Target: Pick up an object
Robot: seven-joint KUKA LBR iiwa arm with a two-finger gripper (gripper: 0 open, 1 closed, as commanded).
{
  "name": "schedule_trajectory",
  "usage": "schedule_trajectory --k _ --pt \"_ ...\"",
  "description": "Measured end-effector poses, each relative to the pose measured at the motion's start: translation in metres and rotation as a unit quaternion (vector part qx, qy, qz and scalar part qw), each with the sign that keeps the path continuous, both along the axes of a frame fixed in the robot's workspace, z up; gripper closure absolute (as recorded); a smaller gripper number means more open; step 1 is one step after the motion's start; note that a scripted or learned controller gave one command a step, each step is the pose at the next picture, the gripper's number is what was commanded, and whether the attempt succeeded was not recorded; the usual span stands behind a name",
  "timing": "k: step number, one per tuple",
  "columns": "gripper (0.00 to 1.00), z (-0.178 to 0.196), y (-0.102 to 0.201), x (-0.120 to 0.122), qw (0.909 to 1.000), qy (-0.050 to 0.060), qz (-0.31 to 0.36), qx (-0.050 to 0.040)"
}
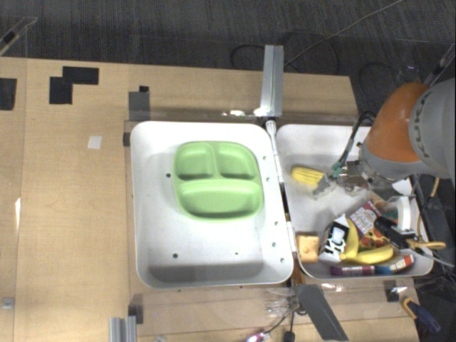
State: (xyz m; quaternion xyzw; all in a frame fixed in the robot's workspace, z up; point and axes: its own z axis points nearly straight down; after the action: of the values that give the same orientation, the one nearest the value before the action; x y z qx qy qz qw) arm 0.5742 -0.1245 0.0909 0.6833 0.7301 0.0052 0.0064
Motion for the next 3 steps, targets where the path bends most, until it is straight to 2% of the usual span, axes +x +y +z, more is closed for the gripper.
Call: schedule_trajectory --k 1,2,3 --pt "0.0 -0.001 0.029 0.055 0.9996 0.001 0.028 0.0002" --pt "1.0 0.012 0.031 0.057 0.9995 -0.002 0.032 0.0001" --pt "1.0 -0.001 0.01 0.04 0.9927 0.002 -0.12 0.0028"
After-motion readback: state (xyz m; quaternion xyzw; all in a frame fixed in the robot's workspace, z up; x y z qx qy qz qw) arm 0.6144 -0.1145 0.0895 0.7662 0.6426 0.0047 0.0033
